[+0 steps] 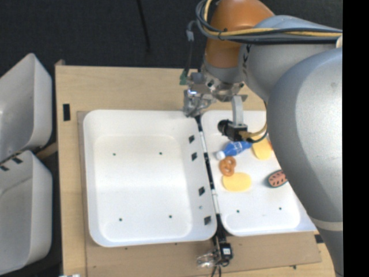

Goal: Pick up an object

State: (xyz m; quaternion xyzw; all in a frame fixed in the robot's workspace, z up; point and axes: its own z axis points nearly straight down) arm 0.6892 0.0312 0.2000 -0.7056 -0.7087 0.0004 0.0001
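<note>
The claw (195, 104) is positioned over the far edge of the bins, at the divider between the left white bin (98, 126) and the right white bin (259, 223). Its opening cannot be determined.

The right white bin contains, near its left wall:
- a blue plastic bottle (233, 149)
- an orange ring-shaped pretzel (228, 165), just beside the bottle
- a yellow oval piece (237, 182), nearer the front edge

A brown-red oval object (277, 179) lies further right.
</note>
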